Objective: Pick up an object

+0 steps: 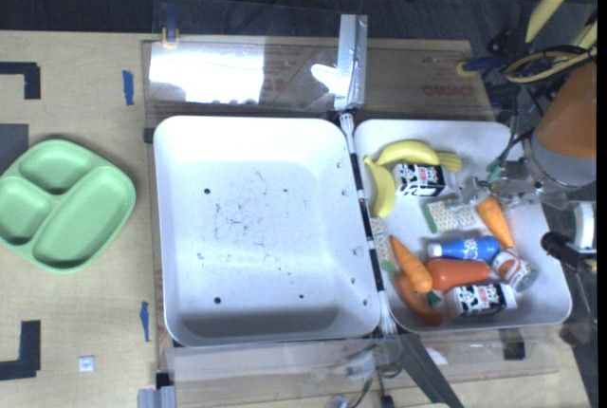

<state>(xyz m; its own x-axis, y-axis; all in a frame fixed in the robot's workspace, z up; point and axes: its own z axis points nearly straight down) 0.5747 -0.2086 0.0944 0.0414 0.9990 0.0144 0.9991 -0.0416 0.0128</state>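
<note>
1. Step in hand, as I read it: the approach. The hand (pixel 500 182) sits low over the right bin (pixel 446 127), off to the right of the banana (pixel 406 154), and nothing looks lifted yet.
2. Honestly can't tell whether the hand is spread or pressed together. It's just a small grey blur from up here, and I see nothing caught in it.
3. My guess for the target is the carrot (pixel 495 220). It's right of the banana and a bit nearer the camera, lying at a slant just under the hand, maybe touching it.
4. The next move calls for lining up across the carrot's narrow width, then dropping straight down. It's crowded though. A dotted box (pixel 453 214) lies between carrot and banana, and a blue bottle (pixel 465 250) sits further from the banana, near the carrot's tip. A sloppy descent would probably shove the neighbours.
5. Arm pose: it comes in from the banana's far right, with the orange band (pixel 574 117) over the bin's right rim and the wrist angled down and in toward the banana.
</note>
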